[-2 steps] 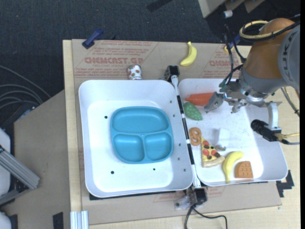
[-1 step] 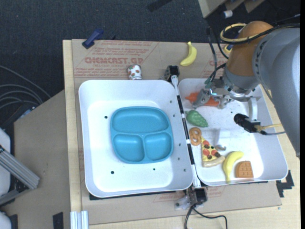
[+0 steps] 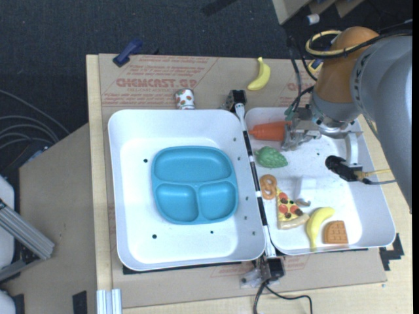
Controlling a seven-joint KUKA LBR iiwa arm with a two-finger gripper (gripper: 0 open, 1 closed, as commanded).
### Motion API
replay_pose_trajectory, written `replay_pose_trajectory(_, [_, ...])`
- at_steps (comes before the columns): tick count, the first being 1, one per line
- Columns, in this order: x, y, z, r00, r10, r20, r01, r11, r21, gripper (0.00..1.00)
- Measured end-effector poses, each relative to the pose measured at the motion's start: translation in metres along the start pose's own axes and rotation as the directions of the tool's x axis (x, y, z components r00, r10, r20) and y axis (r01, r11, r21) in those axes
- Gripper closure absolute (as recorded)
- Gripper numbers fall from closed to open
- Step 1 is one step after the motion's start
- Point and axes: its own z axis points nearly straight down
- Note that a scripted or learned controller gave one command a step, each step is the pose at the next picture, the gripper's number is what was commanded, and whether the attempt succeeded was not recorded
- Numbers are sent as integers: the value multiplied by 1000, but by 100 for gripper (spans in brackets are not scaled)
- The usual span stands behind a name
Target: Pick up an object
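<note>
Carrot (image 3: 267,132): gripper (image 3: 292,136) hovering at its end, jaw state can't tell; you're targeting light, stiff, slippery toy — grab mid-body.

The cardboard sheet (image 3: 157,77) under the bins bears red print reading "CHEMCAST GP"; the smaller lines around it are too blurred to read.

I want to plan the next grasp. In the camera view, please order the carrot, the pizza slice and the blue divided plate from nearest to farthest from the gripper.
From the gripper:
1. Carrot, right bin, just beside the gripper.
2. Pizza slice, right bin, toward its front.
3. Blue divided plate, in the left bin.
</note>
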Motion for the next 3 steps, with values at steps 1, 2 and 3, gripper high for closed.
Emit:
replay_pose_trajectory(1, [0, 0, -10, 1000, 0, 0, 0, 1000, -1, 100])
replay_pose_trajectory(2, [0, 0, -10, 1000, 0, 0, 0, 1000, -1, 0])
replay_pose_trajectory(3, [0, -1, -20, 1000, 0, 1, 0, 1000, 1, 100])
